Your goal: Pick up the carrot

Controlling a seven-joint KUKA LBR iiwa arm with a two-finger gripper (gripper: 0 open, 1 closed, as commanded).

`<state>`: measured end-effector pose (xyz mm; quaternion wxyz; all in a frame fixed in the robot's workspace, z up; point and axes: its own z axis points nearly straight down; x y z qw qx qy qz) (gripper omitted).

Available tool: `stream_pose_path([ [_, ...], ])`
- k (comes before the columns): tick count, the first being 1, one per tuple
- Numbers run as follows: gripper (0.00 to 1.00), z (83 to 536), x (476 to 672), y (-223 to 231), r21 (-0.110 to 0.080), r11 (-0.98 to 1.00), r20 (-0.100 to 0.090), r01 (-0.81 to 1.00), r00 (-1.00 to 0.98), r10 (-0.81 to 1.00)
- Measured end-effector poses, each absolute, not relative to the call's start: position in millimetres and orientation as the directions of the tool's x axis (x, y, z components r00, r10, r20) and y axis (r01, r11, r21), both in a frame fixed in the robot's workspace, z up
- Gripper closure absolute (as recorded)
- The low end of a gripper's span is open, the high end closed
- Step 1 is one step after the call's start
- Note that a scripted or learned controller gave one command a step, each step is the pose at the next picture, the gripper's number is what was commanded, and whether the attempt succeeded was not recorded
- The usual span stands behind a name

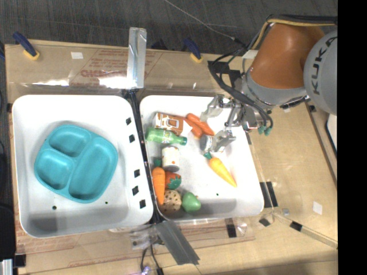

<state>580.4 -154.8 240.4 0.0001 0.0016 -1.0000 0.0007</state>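
Note:
A yellow-orange carrot (222, 171) with a green top lies slantwise in the right bin (243, 196), near its right wall. My gripper (216, 141) hangs just above the carrot's leafy end with its fingers apart and nothing between them. A second orange carrot (159, 182) lies along the bin's left wall. A red-orange carrot-like piece (199, 125) rests at the back, just left of the gripper.
Also in the right bin are an orange carton (168, 121), a green bottle (165, 136), a white can (171, 157), a red fruit (174, 180), a speckled ball (172, 198) and a green fruit (191, 201). A teal divided plate (76, 162) sits in the left bin (23, 113).

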Motion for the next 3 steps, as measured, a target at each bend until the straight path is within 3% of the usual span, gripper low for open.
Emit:
stream_pose_path([
  [1,0.00,129,556.6,-189,0.003,0.984,0.005,-0.178,-0.984,-0.178],
  [2,0.00,93,550.6,-209,-0.001,0.940,-0.001,-0.340,-0.940,-0.340],
  [3,1.00,104,552.8,-207,-0.002,0.937,-0.004,-0.349,-0.937,-0.349],
])
